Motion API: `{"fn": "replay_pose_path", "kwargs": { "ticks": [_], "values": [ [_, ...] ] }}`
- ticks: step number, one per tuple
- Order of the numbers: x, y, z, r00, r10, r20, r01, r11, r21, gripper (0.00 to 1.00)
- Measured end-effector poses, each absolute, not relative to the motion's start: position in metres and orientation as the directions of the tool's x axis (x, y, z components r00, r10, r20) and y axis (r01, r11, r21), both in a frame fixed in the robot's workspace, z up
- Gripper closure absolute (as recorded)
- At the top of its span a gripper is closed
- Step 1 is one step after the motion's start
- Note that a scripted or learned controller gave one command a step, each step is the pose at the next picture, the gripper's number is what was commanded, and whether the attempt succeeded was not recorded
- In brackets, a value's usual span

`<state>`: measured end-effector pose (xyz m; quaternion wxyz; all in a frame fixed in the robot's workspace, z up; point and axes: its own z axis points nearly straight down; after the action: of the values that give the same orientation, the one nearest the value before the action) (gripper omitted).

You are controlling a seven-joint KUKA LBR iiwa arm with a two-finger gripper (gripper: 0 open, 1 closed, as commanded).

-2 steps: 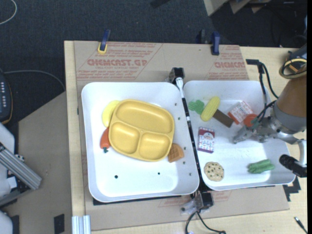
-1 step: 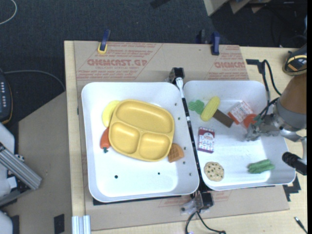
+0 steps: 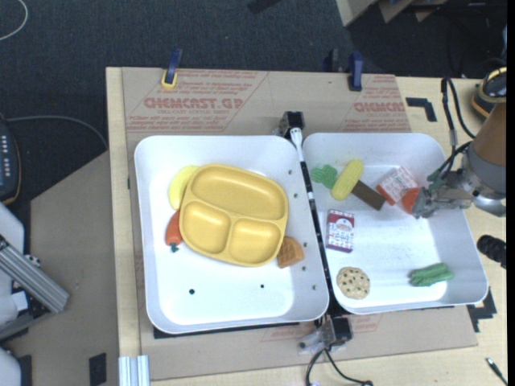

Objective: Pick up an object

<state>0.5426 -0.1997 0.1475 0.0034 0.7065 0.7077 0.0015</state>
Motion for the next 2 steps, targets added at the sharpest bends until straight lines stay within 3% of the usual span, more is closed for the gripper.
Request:
{"fn": "replay_pose_path", "kwargs": {
  "ticks": [1,2],
  "values": [
    [0.538,-0.209,0.204,0.000,1.000,-0.004,1.000,0.000,0.008,1.00],
    [0.539,-0.209,0.227,-0.001,1.000,-0.003,1.000,0.001,0.005,1.00]
  ]
}}
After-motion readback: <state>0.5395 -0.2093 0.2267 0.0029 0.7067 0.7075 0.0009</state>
